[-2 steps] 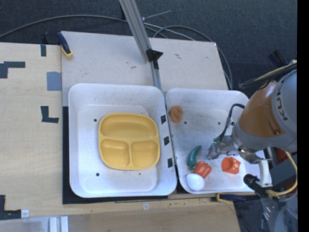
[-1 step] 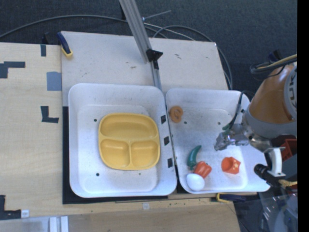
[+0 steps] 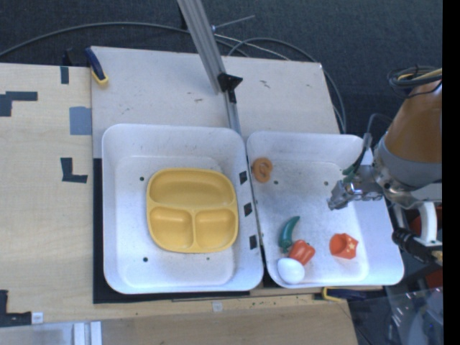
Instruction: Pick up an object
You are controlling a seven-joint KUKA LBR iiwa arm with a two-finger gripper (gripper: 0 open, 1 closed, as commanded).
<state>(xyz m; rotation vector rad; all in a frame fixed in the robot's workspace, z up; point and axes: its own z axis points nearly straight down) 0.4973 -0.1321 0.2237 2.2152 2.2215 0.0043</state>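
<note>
The gripper [image 3: 338, 198] hangs over the right bin [image 3: 309, 144], near its right wall. Its jaws are too small and dark here, so I cannot tell if they are spread or pressed together; nothing is seen between them.

The nearest thing is the small orange pepper [image 3: 343, 246], lying on the bin floor just below the gripper in the view. It looks like a light, stiff plastic toy with a smooth skin, so it may slip; I would take it across its wide body.

Further left lie a red pepper [image 3: 302, 251], touching a green stalk [image 3: 288, 230] and a white egg [image 3: 290, 269]. The yellow tray [image 3: 192, 209] sits in the left bin [image 3: 122, 192].
</note>
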